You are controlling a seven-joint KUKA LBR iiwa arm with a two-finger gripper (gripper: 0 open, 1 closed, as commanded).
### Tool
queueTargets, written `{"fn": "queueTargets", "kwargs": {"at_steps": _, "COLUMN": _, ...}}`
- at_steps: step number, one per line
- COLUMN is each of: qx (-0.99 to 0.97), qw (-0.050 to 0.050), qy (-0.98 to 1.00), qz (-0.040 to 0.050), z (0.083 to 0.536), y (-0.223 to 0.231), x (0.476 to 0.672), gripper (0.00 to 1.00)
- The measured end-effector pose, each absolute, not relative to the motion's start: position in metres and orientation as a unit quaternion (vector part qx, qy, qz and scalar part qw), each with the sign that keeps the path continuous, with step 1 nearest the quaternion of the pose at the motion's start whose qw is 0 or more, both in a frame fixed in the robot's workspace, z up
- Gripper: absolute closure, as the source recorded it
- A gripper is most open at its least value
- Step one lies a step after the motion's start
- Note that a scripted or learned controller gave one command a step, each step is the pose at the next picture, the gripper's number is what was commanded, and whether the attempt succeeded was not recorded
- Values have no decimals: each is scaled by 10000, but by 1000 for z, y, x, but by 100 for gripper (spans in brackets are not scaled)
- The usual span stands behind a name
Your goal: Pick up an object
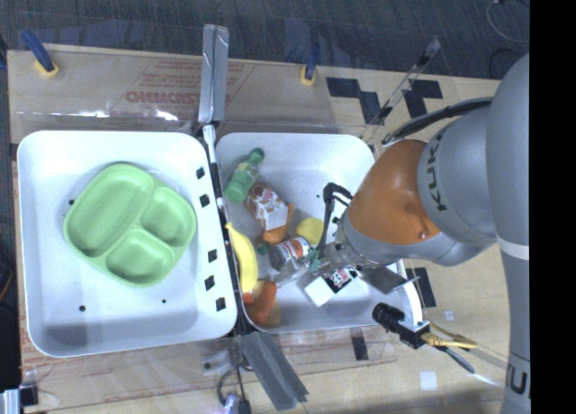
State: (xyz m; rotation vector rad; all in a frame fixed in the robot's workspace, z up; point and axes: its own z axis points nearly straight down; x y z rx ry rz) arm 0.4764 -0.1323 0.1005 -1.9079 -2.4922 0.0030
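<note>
The right bin (297,144) holds a cluster of objects. A green bottle (243,176) lies at its far left, with a red and white snack packet (266,205) just below it. A yellow banana (244,259) runs along the left wall above a red-orange piece (263,302). A small yellow fruit (310,229) and a can lying on its side (287,253) sit mid-bin. My gripper (322,265) is low in the bin, right beside the can and above a white box (319,291). The orange wrist hides the bin's right part.
The left bin (45,313) carries a green divided plate (131,221). A grey divider bar (213,75) stands between the bins at the back. The arm body (468,178) covers the bench to the right.
</note>
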Motion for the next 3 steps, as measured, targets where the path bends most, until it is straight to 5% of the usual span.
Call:
{"fn": "queueTargets", "kwargs": {"at_steps": 1, "qx": -7091, "qw": 12, "qy": -7051, "qz": 7, "z": 91, "y": -102, "x": 510, "gripper": 0}}
{"fn": "queueTargets", "kwargs": {"at_steps": 2, "qx": -7085, "qw": 16, "qy": -7058, "qz": 9, "z": 101, "y": -103, "x": 510, "gripper": 100}}
{"fn": "queueTargets", "kwargs": {"at_steps": 3, "qx": -7517, "qw": 14, "qy": -6595, "qz": 5, "z": 212, "y": -27, "x": 519, "gripper": 100}}
